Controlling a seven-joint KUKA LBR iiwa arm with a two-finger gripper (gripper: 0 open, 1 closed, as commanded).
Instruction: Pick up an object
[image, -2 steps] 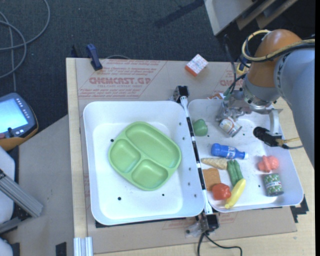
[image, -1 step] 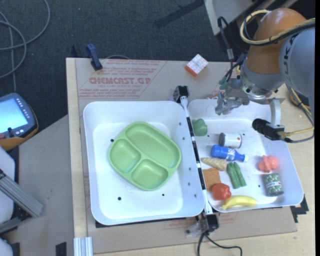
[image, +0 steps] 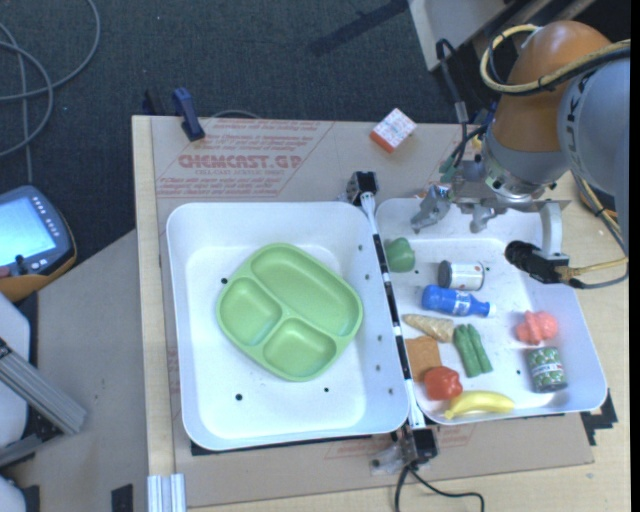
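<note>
The claw hangs over the far edge of the right bin, its fingers spread wide and holding nothing. The arm's bulk hides part of that rim. Below it lie a green cup, a small can, a blue bottle, and a banana. A pink lump, perhaps a toy, is hard to make out.

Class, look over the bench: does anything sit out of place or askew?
Yes. A small red-and-white box lies on the cardboard outside both bins, and the green divided plate sits skewed in the left bin.
</note>
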